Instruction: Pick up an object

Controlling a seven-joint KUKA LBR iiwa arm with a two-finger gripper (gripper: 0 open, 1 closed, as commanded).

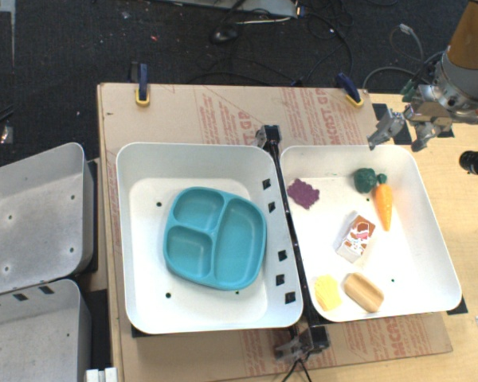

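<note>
No object has been picked up yet. The gripper (401, 131) is seen at the upper right of the frame, above the right bin's (438, 237) far edge, fingers spread apart and empty. The carrot (383, 205), carton (356, 238) and bread roll (363, 292) lie untouched in that bin; the whole grasp is judged outstanding.
</note>
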